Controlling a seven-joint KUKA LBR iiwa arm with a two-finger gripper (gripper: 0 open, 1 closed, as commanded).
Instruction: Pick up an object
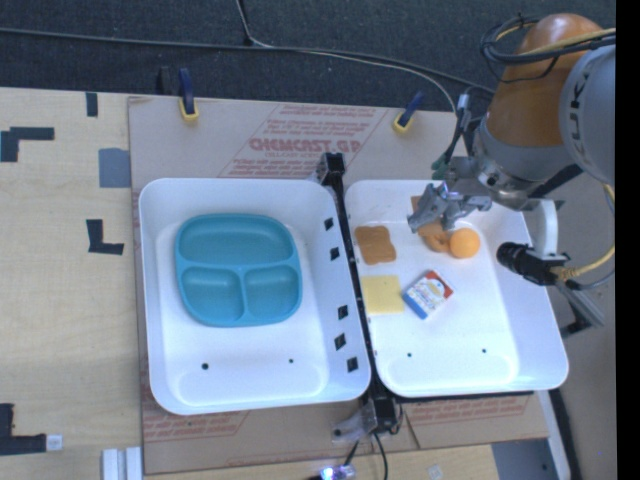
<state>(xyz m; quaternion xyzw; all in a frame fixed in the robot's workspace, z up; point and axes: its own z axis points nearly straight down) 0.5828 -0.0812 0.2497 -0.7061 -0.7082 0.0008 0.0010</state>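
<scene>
A cardboard sheet [300, 138] lies clamped over a wooden bench [60, 268], with dark carpet beyond. Two white bins sit side by side: the left bin [160, 368] holds one blue divided plate [238, 268]; the right bin [500, 358] holds four items: one brown toast slice [375, 244], one yellow cheese square [381, 294], one small white packet [428, 294], one orange ball [464, 243]. The gripper [436, 216] hangs just beside the ball; whether it is clenched I cannot tell

2 shallow white plastic bins [160, 268] sit side by side. 1 teal divided plate [239, 268] at 9 o'clock. At 3 o'clock: 1 brown toast slice [375, 244], 1 yellow cheese square [382, 294], 1 small white packet [428, 294], 1 orange ball [464, 243].
</scene>
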